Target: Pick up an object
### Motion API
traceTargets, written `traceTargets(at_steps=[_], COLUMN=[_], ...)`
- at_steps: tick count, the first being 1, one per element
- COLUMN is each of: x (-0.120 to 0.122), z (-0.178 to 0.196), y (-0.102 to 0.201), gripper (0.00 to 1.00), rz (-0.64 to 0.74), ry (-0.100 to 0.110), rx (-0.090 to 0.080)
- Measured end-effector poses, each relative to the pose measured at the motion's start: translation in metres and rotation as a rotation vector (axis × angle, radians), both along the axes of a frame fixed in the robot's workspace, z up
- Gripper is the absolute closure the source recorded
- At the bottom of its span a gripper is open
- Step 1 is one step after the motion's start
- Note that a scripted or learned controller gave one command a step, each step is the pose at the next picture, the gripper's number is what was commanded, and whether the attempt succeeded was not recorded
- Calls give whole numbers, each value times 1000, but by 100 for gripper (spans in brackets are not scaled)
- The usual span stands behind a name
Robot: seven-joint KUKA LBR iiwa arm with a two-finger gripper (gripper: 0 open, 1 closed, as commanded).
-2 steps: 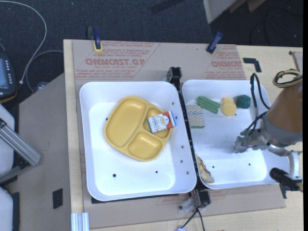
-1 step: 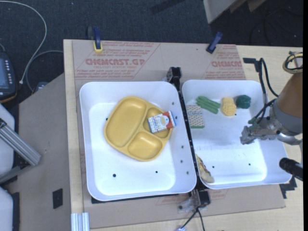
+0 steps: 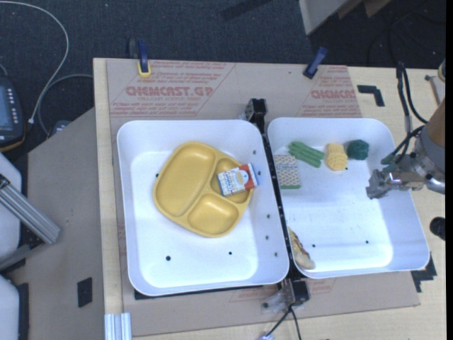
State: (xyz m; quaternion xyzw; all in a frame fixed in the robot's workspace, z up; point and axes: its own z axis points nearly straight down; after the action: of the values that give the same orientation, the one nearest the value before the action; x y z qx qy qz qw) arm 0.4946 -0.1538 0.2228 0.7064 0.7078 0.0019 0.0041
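I am hovering my gripper [image 3: 374, 188] over the right bin's [image 3: 354, 257] near-right edge, and I cannot tell how it is set. Nearest to it are lying one dark green lump [image 3: 357, 148], one yellow corn piece [image 3: 335, 157] and one green bean pod [image 3: 306, 154], all up and to its left, the pod's long axis slanting. Farther left, one small carton [image 3: 234, 180] is resting on one yellow plate [image 3: 191, 190].
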Motion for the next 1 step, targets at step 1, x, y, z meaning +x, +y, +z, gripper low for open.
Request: traceTargets(at_steps=[1], x=[-4], z=[53], y=[-9], gripper=[100], rz=[-1], ry=[1], rx=[-1])
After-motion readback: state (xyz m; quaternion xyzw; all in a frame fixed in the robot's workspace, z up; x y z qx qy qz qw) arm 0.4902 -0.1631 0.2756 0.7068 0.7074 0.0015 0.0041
